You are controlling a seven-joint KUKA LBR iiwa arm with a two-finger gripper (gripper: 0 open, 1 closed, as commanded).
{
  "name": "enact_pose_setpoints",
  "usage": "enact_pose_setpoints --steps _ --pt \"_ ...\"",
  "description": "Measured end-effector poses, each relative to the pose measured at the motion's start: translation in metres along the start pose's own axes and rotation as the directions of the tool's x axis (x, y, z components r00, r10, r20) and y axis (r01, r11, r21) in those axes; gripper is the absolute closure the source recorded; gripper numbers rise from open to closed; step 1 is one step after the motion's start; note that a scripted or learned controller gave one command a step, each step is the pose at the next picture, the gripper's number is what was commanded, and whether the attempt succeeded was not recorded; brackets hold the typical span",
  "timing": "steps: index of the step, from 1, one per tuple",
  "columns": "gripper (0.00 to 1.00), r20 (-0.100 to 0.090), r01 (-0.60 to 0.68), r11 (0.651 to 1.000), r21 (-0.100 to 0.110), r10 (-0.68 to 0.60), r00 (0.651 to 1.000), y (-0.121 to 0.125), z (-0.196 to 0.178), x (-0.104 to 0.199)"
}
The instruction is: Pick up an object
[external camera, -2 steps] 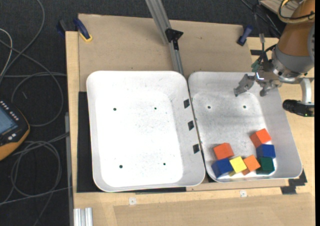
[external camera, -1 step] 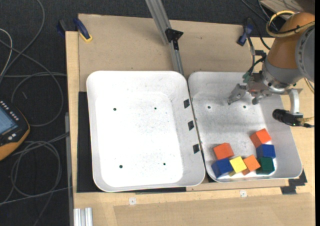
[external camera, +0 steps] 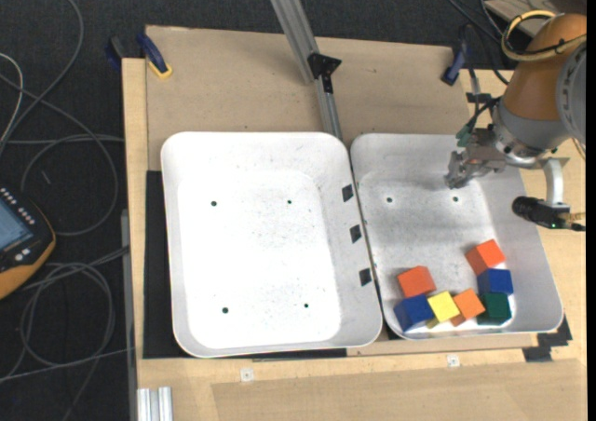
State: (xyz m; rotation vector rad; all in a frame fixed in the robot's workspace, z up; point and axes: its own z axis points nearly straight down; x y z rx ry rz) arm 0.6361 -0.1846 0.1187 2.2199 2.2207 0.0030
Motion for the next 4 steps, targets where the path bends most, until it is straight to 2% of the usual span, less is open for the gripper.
enact_pose_setpoints --steps 1,2,3,4 --pt "1.00 0.002 0.000 1.000 -0.004 0.000 1.000 -0.005 -0.048 0.003" --pt "1.00 0.003 0.001 1.000 -0.007 -0.001 1.000 -0.007 -0.114 0.003" --pt "1.00 0.002 0.001 1.000 -0.004 -0.001 1.000 -0.005 -0.141 0.003" --pt "1.00 -0.003 0.005 1.000 0.003 -0.005 1.000 -0.023 -0.148 0.051"
